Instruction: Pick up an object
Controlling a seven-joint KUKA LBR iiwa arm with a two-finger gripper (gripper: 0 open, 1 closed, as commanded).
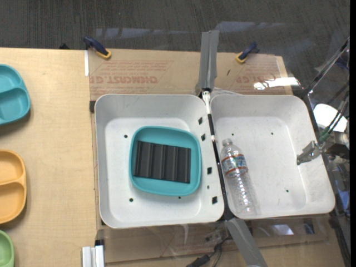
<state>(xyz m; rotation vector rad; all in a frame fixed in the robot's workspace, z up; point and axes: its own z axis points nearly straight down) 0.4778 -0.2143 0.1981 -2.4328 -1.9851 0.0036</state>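
Bottle (238,177) lies in right bin (278,115); teal dish (165,161) in left bin (111,149).

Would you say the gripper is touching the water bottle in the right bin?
Apart. The camera view shows bare white bin floor between the gripper at the right wall and the water bottle lying along the left wall.

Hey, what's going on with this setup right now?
A robot is set to pick something from two white bins. The left bin holds a teal tray with a dark ribbed insert. A clear water bottle lies in the right bin, against its left wall. The gripper sits at that bin's right edge, away from the bottle, holding nothing.
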